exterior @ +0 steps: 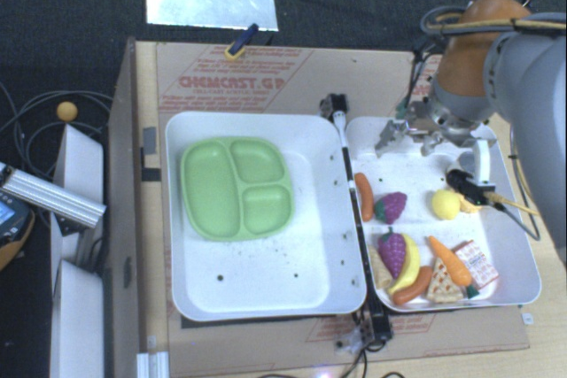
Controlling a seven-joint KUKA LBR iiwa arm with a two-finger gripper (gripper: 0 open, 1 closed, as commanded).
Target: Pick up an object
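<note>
Gripper is hovering over the far end of the right bin. Fingers are standing spread, pinching nothing.

Pickable items are all lying in the right bin, camera-side of the gripper:
- Lemon is sitting closest, apart from the rest.
- Small carrot is lying along the left wall, just beside a red-purple fruit.
- Grapes are touching the banana in the near-left corner.
- Big carrot is lying slantwise, partly over the waffle, with a red-and-white packet just beside it.

The near end is crowding up, items overlapping; the lemon is standing free on all sides.

Left bin is holding a green divided plate, well apart from the gripper. A black clip is sitting at the far end of the rim the bins share, near the left finger.
</note>
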